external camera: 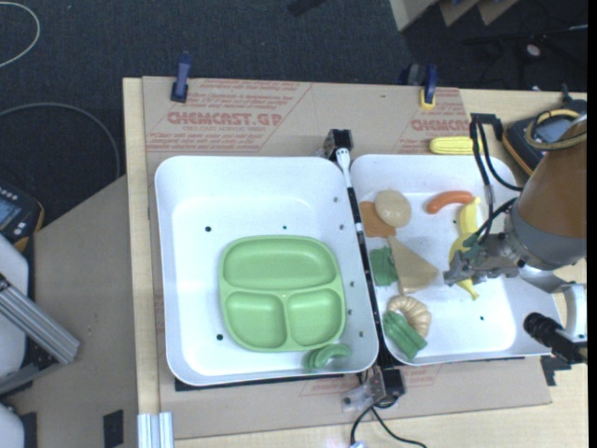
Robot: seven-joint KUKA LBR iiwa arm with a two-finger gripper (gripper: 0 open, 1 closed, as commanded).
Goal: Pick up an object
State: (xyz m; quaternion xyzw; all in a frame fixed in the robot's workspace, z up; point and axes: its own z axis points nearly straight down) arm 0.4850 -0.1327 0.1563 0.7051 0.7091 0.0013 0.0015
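My gripper (465,273) is low in the right bin (494,329), near its middle right. It sits over the lower end of a yellow banana-shaped toy (465,224); a bit of yellow shows just below the gripper. A tan wedge (412,267) lies just to the gripper's left. An orange-red sausage (450,200) lies behind the banana. A beige egg-shaped piece (393,208) rests on a brown slab (370,220) at the bin's back left.
A green block (381,265), a tan pretzel-like toy (411,310) and a green ridged toy (402,333) line the right bin's left side. The left bin (187,203) holds a green divided plate (280,292) and a small green ring (328,355). Yellow corn (451,145) lies outside, behind the bins.
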